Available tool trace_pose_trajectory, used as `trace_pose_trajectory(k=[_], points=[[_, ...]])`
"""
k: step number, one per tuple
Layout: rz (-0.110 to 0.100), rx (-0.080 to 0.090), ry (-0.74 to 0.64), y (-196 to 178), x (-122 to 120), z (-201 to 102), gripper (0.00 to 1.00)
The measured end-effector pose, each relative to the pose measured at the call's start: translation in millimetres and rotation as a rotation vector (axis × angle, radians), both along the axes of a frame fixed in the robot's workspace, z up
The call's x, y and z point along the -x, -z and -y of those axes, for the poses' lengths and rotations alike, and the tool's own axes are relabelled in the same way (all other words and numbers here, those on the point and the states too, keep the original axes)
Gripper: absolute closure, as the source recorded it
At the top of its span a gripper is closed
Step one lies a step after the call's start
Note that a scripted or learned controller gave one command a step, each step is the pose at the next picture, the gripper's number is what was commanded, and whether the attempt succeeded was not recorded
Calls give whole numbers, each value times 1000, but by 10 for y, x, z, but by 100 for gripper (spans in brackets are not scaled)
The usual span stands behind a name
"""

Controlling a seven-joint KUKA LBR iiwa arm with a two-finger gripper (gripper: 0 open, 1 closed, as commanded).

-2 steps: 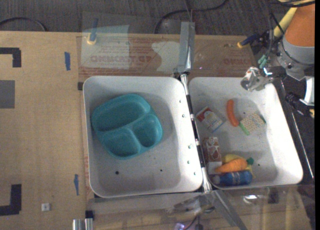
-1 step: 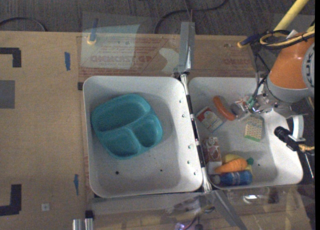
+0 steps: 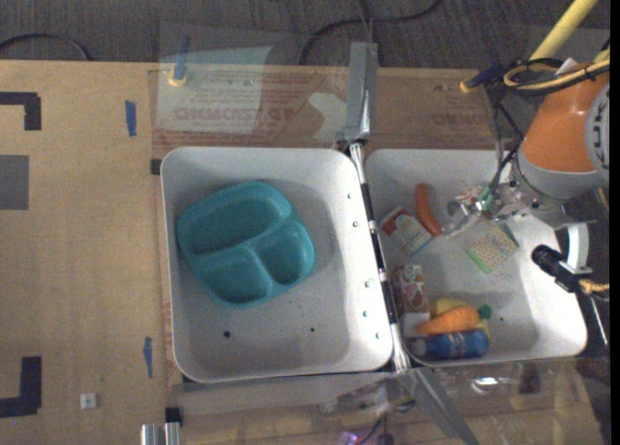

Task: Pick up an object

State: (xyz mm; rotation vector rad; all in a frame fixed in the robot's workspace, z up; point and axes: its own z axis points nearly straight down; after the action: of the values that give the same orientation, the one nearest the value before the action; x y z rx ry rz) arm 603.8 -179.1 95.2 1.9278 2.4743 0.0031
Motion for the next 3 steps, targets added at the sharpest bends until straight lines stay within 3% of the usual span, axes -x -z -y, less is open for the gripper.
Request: trace_pose_trajectory(k=[1, 2, 3], points=[[1, -9, -21, 72, 278, 385, 0], [1, -5, -74, 80, -418, 392, 0], [3, 4, -309, -505, -475, 417, 0]])
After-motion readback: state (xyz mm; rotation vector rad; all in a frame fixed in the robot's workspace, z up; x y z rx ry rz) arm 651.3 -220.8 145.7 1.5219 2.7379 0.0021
